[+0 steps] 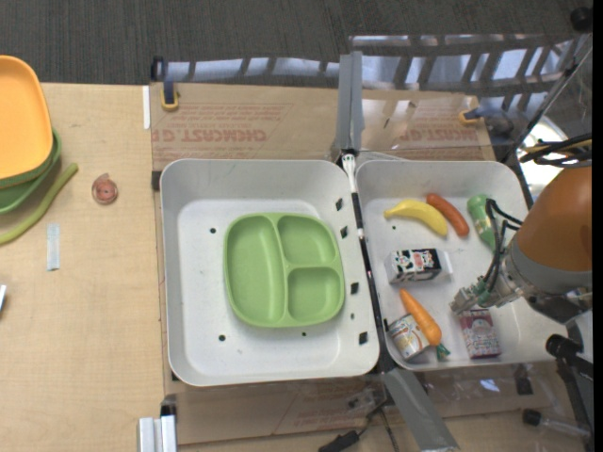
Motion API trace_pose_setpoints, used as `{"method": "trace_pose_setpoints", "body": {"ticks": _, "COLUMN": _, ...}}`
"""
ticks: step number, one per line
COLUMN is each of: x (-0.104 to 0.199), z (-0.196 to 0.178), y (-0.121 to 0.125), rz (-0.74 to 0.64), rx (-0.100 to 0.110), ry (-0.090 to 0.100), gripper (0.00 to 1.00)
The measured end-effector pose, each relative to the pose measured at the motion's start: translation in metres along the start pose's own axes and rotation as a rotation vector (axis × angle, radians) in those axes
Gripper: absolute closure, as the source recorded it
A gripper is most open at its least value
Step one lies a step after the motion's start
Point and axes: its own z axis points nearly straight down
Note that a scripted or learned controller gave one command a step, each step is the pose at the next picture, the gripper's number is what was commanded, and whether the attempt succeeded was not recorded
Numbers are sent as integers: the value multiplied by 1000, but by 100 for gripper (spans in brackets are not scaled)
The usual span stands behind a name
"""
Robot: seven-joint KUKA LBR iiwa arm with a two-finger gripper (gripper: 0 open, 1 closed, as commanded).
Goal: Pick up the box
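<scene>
Landmark: the divider [351, 205] where the two white bins meet.

Left of the divider: left bin [188, 281] with a green sectioned plate [284, 269] in its middle. Not involved.

Just right of the divider, in the right bin [429, 172]: banana [420, 215] and a red-orange sausage-shaped item [449, 214] toward the far wall, black-and-white milk carton [415, 264] mid-bin, carrot [421, 316] below it, small can [406, 338] near the front wall, touching or nearly touching the carrot.

Target, my read: the box [480, 333], a flat pinkish pack lying further right of the divider, front part of the right bin. Long axis runs roughly front to back, slightly tilted. The milk carton is also box-shaped, so the target is a judgement.

Claw [474, 297] sits right of the divider too, just on the far side of the box, nearly over its far edge. Can't tell whether it is apart or together; the metal tip is too small and cluttered. Nothing visibly held.

Coming move: a short shift toward the front wall, then down.

Room: the carrot's leafy end is near the box's left side, bare floor to its right, front wall close. Closing across the short axis looks workable.
</scene>
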Motion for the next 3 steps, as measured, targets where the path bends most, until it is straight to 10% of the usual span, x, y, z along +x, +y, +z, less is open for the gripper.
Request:
{"method": "trace_pose_setpoints", "body": {"ticks": 2, "x": -45, "z": 0, "y": -15, "rz": 81, "rx": -1, "ry": -1, "gripper": 100}}
{"method": "trace_pose_setpoints", "body": {"ticks": 3, "x": 3, "z": -72, "y": 6, "rz": 224, "rx": 1, "ry": 0, "gripper": 100}}
